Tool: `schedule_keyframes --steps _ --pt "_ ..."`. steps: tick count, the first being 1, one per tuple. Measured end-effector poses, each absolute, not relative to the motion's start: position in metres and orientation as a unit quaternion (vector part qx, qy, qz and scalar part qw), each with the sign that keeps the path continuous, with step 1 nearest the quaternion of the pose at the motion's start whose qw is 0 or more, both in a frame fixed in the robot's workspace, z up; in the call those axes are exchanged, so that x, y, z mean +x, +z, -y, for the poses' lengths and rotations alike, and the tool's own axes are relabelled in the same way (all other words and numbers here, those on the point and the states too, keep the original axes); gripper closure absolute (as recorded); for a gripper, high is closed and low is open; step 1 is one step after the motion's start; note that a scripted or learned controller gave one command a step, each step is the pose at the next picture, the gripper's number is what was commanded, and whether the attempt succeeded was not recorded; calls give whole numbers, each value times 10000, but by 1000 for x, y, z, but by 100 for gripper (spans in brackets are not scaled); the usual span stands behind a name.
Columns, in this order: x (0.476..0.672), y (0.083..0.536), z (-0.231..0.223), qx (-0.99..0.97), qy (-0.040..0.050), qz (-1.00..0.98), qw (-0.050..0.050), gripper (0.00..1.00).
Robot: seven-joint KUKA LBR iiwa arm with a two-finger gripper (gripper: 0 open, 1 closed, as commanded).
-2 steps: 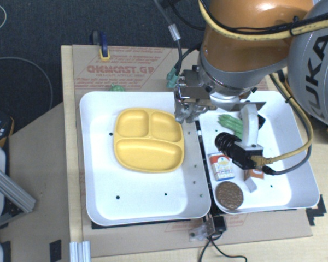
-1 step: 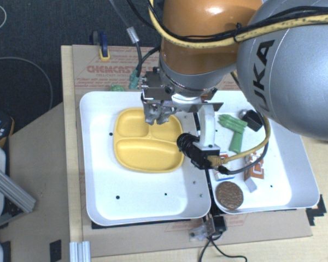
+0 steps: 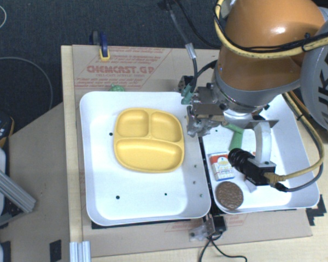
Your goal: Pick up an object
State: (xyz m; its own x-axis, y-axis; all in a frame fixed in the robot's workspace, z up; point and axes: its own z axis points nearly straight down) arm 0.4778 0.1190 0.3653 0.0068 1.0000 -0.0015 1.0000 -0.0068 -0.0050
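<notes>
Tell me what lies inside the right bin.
In the right bin I see a brown round disc, a small printed box and a green piece. The arm covers the bin's far part.

Light: bright, even, cast from above.
Glare: sheen seen on the orange band (image 3: 273, 15).
Shadow: faint, thrown beneath the yellow tray (image 3: 149, 140).
Focus: slightly softened.

Yellow divided plate (image 3: 149, 140) lies flat in one bin (image 3: 98, 192), brown disc (image 3: 229, 195) in the other bin (image 3: 295, 192).

Right bin (image 3: 293, 146) mostly hidden beneath arm (image 3: 262, 37), green object (image 3: 235, 129) half covered, arm cropped top right
</notes>
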Motion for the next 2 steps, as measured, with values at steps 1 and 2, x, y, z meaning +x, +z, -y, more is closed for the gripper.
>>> schedule_keyframes --steps 1,2 --pt "480 457 -60 -7094 -45 7048 -40 100" --pt "479 459 -133 -7042 -19 7100 -4 100"
